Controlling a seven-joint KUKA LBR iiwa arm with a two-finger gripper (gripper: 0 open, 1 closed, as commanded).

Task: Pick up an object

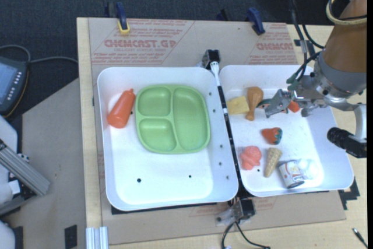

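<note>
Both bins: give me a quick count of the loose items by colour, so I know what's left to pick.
Orange or brown: 2, bottle, drumstick
Green: 1, divided plate
Yellow or tan: 2, cheese wedge, cone
Red or pink: 2, strawberry, pink piece
White: 1, can
Total: 8

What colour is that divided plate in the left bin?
Light green; the divided plate shows clearly in the camera view.

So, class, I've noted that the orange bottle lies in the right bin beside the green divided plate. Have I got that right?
Not quite. The orange bottle does lie beside the green divided plate, but both are in the left bin, not the right one. The camera view shows it.
</note>
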